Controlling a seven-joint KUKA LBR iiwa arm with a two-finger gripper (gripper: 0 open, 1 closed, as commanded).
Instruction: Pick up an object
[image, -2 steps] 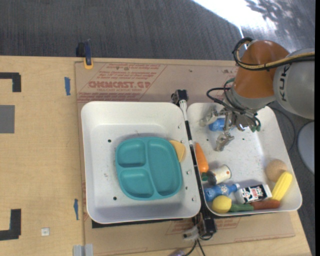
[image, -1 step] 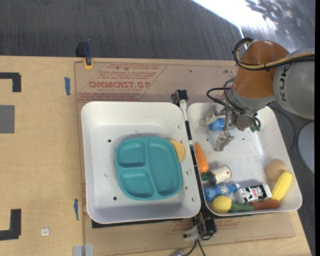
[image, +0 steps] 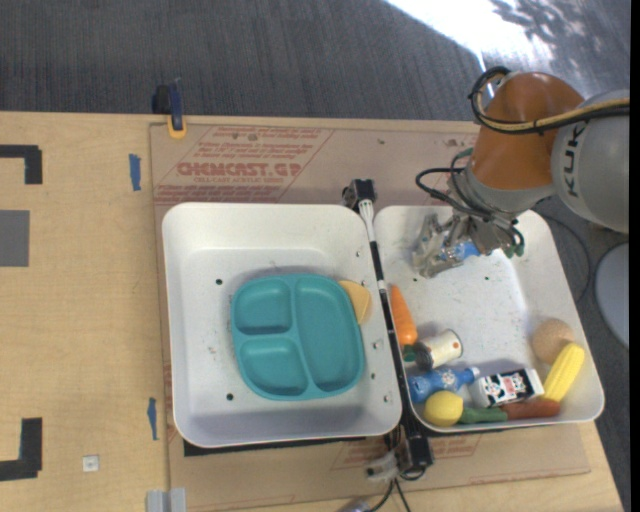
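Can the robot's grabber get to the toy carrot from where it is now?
Probably yes. The gripper hangs over the upper part of the right bin, and the carrot lies lower down along that bin's left wall with bare floor between. The wall right beside it might crowd the grab.

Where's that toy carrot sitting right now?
The carrot lies in the right bin, against its left wall beside the divider between the two bins, just above a small white cylinder.

Yellow piece half hidden under teal tray; tool fingers blurred; arm cut by right edge.
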